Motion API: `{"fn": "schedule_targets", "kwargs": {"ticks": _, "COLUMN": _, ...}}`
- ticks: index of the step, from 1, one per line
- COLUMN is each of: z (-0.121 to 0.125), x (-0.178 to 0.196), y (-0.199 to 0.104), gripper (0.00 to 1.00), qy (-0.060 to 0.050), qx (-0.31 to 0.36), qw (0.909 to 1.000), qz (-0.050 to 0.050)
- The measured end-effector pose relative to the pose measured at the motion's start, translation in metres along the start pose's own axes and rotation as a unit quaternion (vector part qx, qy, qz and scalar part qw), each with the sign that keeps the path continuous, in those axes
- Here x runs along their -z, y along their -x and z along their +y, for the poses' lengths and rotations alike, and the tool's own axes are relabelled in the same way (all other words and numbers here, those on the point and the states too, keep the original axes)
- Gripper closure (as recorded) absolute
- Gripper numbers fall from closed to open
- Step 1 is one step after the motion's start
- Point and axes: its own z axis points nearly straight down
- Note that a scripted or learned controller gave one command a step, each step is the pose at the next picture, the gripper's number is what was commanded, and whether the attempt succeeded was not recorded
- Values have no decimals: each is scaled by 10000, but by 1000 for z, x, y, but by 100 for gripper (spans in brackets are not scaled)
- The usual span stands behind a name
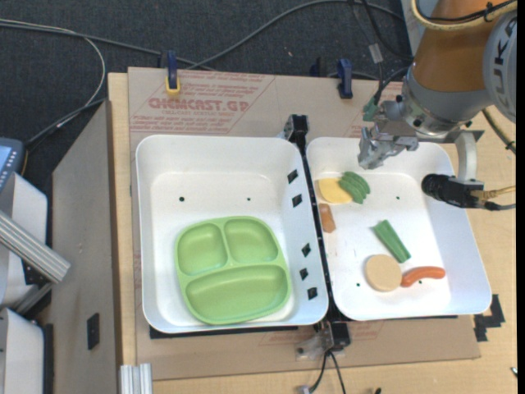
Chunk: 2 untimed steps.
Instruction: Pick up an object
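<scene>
Green tray (pixel 234 269) is sitting in the left bin (pixel 156 220). Gripper (pixel 373 156) is hovering over the right bin (pixel 459 245), just above a green pod (pixel 355 185); finger spacing cannot be told, nothing visibly held.

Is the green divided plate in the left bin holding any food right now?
Empty. The green divided plate lies flat in the left bin, and all three of its compartments show bare green surface.

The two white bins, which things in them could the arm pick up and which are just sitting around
For the job: gripper; yellow piece; dark green pod; green stick; tan disc; orange-red piece; small brown piece.

Just there: green divided tray; left bin; right bin; blue clamps; cables.
</scene>
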Motion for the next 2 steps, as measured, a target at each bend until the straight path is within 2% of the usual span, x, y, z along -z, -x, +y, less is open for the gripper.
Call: {"fn": "schedule_targets", "kwargs": {"ticks": 2, "z": 27, "x": -40, "y": -97, "gripper": 100, "qy": -13, "qx": 0, "qw": 10000, "qz": 4}}
